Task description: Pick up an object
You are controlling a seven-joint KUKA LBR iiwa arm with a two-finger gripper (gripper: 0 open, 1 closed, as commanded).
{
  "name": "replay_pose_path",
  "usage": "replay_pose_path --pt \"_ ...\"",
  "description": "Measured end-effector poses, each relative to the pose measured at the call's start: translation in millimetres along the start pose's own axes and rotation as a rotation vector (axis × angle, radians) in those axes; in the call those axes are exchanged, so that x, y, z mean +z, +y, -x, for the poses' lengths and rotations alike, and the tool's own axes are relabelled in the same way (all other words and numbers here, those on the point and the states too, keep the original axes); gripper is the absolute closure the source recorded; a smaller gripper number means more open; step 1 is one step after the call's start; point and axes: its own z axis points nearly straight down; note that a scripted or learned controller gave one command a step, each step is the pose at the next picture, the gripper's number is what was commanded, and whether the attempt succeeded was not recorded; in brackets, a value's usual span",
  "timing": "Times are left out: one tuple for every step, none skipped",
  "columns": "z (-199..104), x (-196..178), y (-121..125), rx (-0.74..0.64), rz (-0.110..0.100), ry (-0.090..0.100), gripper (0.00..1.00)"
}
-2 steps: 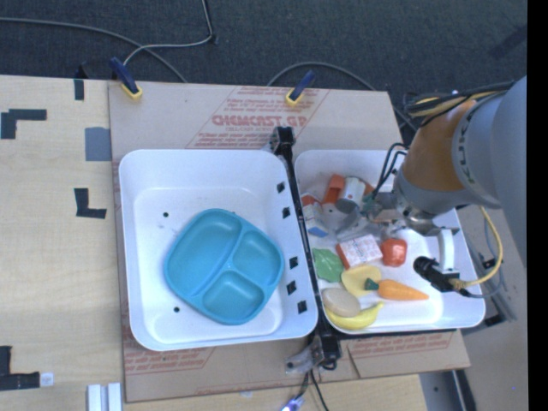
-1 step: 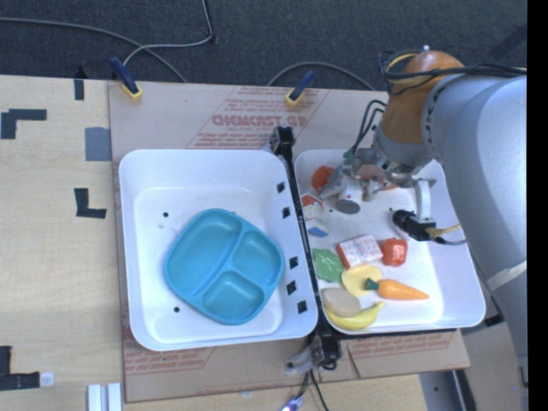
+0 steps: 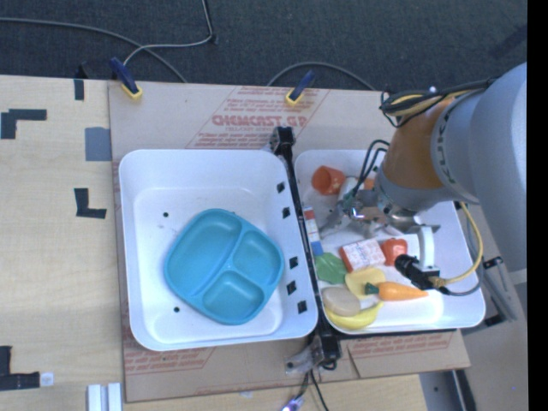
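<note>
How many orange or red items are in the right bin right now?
3: an orange cup at the back, a red piece mid-bin, a carrot near the front. The arm may hide others.

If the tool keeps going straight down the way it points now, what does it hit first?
Probably bare bin floor or the small clutter just left of the tool, near the orange cup. Depth is unclear from this slanted view, so that is a guess.
</note>
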Motion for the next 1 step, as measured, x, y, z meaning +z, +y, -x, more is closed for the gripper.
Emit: replay_pose_path --pt "3.1 0.0 -89.4 0.000 0.001 0.000 0.00"
